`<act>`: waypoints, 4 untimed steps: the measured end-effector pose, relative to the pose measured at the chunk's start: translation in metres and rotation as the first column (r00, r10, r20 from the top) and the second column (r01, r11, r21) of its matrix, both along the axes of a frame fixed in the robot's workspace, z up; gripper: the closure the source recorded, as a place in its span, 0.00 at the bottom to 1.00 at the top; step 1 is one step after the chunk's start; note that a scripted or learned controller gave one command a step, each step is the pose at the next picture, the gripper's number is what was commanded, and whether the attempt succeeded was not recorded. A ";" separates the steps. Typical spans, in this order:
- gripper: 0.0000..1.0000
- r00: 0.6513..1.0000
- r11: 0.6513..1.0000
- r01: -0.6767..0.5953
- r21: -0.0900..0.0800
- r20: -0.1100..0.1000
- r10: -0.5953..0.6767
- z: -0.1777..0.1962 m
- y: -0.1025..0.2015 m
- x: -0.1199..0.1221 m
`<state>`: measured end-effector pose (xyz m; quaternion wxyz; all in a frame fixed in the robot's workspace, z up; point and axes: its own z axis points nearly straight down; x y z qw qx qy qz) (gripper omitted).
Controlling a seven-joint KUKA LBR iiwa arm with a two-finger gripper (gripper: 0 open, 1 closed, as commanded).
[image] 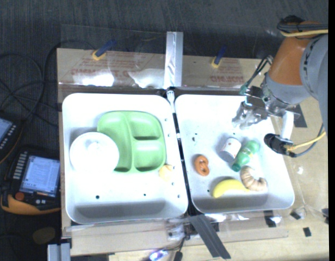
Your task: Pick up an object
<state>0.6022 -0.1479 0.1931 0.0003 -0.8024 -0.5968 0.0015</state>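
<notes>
My gripper (pixel 247 117) hangs over the upper right part of the right bin (pixel 211 113), with nothing seen between its fingers. Below it lie a small grey-white can (pixel 230 148) and a green bottle (pixel 245 155). An orange toy (pixel 201 165) sits left of them. A yellow banana (pixel 228 187) and a tan croissant-like piece (pixel 253 179) rest near the bin's front right corner. The gripper stands apart from all of these.
The left bin (pixel 80 200) holds a green divided tray (pixel 134 140), a white round plate (pixel 93 151) and a small yellow piece (pixel 166 171) by the divider. A black cable end (pixel 276 142) hangs off the arm over the right bin's right side.
</notes>
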 end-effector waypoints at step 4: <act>1.00 1.000 1.000 0.007 -0.001 0.013 -0.007 -0.094 -0.018 -0.023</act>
